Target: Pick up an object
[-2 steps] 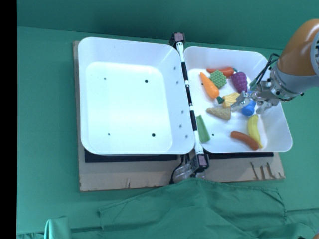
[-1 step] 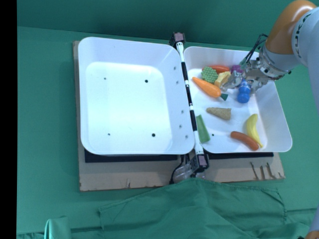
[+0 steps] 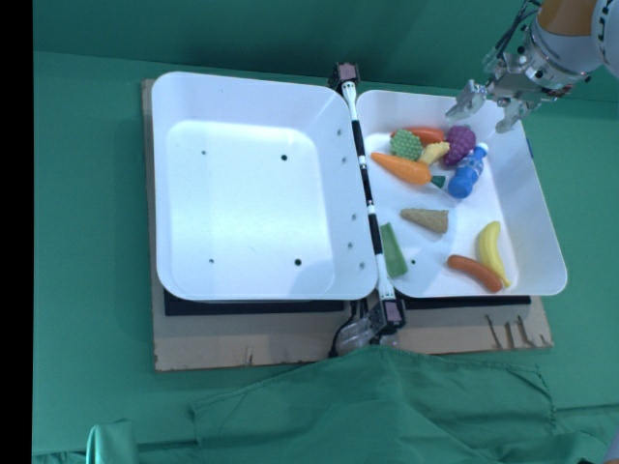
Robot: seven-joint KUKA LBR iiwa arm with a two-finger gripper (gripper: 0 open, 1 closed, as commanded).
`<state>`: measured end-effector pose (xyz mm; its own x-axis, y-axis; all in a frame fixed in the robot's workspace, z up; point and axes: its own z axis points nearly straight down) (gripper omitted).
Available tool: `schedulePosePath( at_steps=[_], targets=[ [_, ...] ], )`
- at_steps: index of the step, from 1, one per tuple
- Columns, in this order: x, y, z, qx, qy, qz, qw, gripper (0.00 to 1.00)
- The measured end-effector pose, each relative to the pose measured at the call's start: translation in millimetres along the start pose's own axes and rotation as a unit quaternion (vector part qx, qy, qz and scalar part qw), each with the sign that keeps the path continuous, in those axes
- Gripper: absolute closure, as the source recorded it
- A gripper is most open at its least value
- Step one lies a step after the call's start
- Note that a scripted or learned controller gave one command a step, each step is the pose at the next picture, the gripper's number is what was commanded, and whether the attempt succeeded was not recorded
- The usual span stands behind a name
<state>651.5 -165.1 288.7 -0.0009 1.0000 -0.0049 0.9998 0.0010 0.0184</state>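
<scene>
Purple grapes (image 3: 458, 144), knobbly, below spread pincer (image 3: 486, 109).

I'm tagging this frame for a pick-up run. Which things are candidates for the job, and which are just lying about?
Job:
gripper
purple grapes
blue bottle
carrot
banana
sausage
cone

Lying about:
left bin
green cloth
cardboard sheet

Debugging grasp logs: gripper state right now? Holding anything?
Gripper: open, fingers spread, nothing between them, above the right bin's far edge near the purple grapes.
</scene>
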Motion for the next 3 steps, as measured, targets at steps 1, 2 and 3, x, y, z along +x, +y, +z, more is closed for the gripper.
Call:
schedulePosePath(
  at_steps=[1, 2, 3],
  targets=[
    [-3, -1, -7, 0.003, -0.001, 0.003, 1.0, 1.0],
    [-19, -62, 67, 0.011, 0.001, 0.004, 0.9999, 1.0],
    [-17, -59, 65, 0.007, 0.001, 0.002, 1.0, 0.0]
  ],
)
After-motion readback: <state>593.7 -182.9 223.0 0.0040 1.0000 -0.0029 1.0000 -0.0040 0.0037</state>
